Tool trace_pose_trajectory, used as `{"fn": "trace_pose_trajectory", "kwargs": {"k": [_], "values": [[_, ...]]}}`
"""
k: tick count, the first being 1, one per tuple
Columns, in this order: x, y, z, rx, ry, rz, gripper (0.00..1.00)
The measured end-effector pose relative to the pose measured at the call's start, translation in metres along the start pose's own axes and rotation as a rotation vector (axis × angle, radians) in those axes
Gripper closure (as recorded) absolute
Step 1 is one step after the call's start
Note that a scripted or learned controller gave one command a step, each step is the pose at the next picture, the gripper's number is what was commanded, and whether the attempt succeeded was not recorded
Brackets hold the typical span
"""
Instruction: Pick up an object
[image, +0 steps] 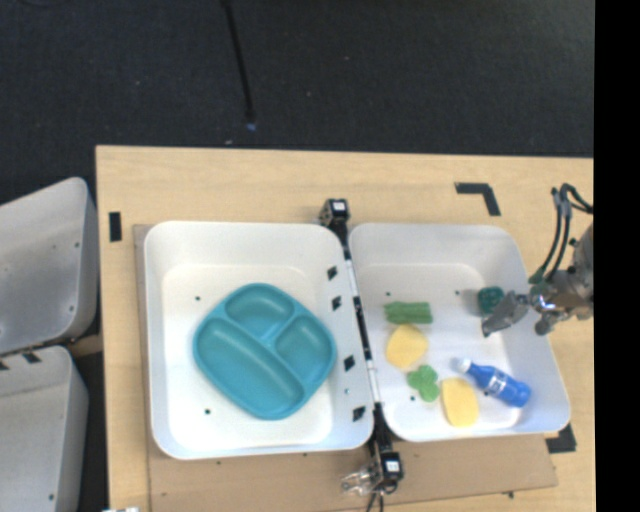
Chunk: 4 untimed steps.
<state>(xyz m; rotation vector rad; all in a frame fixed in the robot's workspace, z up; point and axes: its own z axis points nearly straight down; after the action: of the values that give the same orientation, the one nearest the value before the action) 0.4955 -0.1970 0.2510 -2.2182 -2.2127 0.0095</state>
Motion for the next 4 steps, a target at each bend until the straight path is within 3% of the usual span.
{"fn": "trace_pose_trajectory", "kwargs": {"k": [1,3,4], "values": [[0.001,0.002,-0.006,-0.012,-0.003,-0.004,0.00],[0.004,0.013,0.116,-0.007,-0.002,0.002,0.00],[0.003,0.012,0.152,-0.008,-0.003,0.002,0.00]]}}
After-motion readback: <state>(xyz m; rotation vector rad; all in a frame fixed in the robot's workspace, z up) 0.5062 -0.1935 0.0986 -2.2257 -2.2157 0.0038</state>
